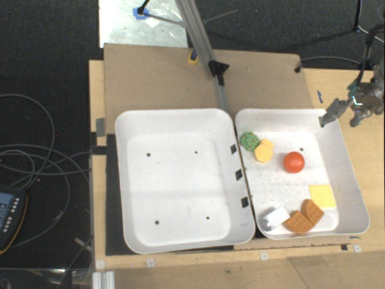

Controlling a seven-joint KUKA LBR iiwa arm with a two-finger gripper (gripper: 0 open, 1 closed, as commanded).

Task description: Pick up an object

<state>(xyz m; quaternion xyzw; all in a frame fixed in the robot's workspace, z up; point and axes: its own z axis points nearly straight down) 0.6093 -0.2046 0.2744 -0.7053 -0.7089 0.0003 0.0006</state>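
Looking down on the bench (96, 161): two shallow white bins sit side by side on it. The right bin (346, 161) carries every loose item. Nearest its centre lies a red ball (293, 162), round, glossy, alone on bare floor, with open room all around it. Toward the bin's left wall, near the top, a green bumpy piece (249, 141) touches a yellow piece (263, 151). Along the bottom edge sit a white block (275, 217) in the bottom-left corner, two brown waffle-like pieces (304, 217) just beside it, overlapping one another, and a flat yellow square (322, 195) just above those, toward the right wall.

The gripper (341, 113) hangs at the right bin's top-right corner, over the rim, well apart from the ball and everything else. Its two fingers splay wide apart, nothing between them.

The left bin (174, 179) shows bare floor with four small dark dots. A grey pole (195, 26) slants down from the bench's top edge to the gap between the bins. Nothing stands between gripper and ball.
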